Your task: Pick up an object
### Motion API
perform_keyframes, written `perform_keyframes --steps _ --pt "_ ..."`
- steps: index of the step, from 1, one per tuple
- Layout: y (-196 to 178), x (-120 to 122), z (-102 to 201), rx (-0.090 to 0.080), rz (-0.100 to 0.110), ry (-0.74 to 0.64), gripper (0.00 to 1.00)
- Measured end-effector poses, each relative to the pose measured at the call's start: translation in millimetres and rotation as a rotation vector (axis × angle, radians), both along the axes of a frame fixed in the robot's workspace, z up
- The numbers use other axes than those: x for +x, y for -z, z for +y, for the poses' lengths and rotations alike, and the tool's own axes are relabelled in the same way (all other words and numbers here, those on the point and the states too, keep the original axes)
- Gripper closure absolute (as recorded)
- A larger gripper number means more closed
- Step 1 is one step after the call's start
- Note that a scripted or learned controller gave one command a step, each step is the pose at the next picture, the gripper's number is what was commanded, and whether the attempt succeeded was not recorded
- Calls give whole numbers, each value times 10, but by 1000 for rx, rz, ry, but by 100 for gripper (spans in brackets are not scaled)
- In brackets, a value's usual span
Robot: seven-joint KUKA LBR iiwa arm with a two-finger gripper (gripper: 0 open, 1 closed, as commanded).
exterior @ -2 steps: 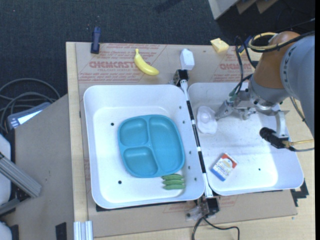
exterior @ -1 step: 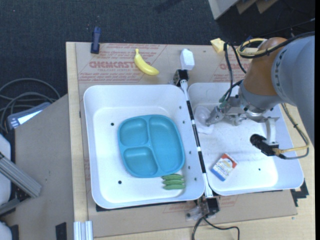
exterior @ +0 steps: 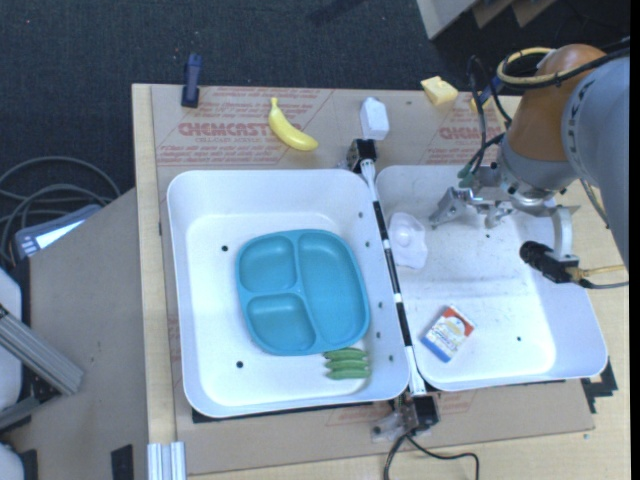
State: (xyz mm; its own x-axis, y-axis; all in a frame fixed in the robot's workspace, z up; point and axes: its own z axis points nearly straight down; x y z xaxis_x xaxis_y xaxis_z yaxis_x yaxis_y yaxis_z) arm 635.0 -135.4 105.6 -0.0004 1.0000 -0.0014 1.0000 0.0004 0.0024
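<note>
My gripper [exterior: 466,214] hangs over the far part of the right bin [exterior: 575,343], open, with nothing between its fingers. A clear, crumpled plastic cup [exterior: 405,240] lies just left of it, against the bin's left wall and apart from the fingers. A small white packet with red, blue and orange print [exterior: 448,332] lies nearer the front of the same bin. In the left bin [exterior: 200,228] a blue divided plate [exterior: 300,290] lies flat, with a green pea pod [exterior: 346,363] at its front right corner.
On the bench behind the bins lie a yellow banana [exterior: 291,128], a white block [exterior: 375,117], a yellow wedge [exterior: 438,91] and a dark blue piece [exterior: 191,78]. The ridge between the bins [exterior: 388,268] runs close to the cup.
</note>
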Motion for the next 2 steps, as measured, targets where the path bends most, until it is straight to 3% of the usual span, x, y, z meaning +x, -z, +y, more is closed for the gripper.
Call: perform_keyframes --steps 1,2 --pt "-269 -458 161 2 4 1 0" --pt "205 -325 329 2 2 0 0"
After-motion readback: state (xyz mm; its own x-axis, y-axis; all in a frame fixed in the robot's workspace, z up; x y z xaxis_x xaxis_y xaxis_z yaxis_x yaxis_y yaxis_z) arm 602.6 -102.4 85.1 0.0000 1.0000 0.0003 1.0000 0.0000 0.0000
